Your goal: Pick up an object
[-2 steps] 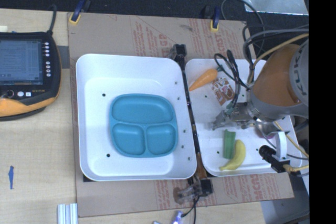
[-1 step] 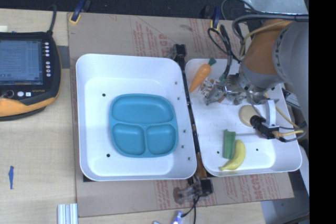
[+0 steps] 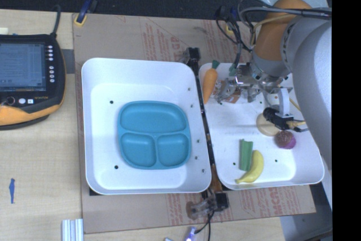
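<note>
My gripper [image 3: 228, 92] is low over the far left part of the right bin [image 3: 307, 175], just right of an orange carrot [image 3: 209, 83] that leans against the bin's left wall. A yellow banana [image 3: 253, 169] and a green strip [image 3: 245, 154] lie near the front of this bin. To the right sit a purple onion-like ball [image 3: 285, 139] and a tan disc [image 3: 266, 125]. Nothing can be made out between the gripper's tips.
The left bin [image 3: 98, 121] holds a blue divided plate [image 3: 154, 134]. A tablet-like pendant [image 3: 28, 73] lies on the bench at far left. The grey arm [image 3: 313, 65] covers the right bin's far right corner.
</note>
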`<state>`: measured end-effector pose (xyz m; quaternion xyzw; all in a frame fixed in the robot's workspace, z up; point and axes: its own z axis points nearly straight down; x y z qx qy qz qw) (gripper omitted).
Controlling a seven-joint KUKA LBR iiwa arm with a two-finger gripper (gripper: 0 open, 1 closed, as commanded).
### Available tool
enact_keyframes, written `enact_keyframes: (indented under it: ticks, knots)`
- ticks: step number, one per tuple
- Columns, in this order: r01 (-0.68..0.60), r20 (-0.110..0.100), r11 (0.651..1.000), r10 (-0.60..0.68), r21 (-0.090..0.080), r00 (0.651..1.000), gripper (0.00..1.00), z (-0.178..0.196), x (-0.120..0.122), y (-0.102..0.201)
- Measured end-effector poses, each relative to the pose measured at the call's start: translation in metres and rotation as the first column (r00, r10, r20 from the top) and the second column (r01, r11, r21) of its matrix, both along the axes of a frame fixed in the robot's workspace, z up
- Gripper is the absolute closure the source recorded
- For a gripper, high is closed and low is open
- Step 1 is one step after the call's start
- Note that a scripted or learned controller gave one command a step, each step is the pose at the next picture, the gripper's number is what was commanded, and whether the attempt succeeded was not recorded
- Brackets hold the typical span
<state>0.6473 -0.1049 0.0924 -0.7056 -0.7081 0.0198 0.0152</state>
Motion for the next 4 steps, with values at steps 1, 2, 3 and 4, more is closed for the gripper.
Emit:
enact_keyframes:
  ticks: [1,2,3,4]
  knots:
    - [0.002,0.011,1.000,-0.002,-0.002,1.000,0.00,0.000,0.002,-0.008]
    - [-0.001,0.029,1.000,0.000,0.007,1.000,0.00,0.017,0.005,-0.013]
    - [-0.003,0.012,1.000,0.003,0.009,1.000,0.00,-0.001,0.003,-0.010]
    - [-0.001,0.034,1.000,0.001,0.009,0.999,0.00,0.022,0.006,-0.023]
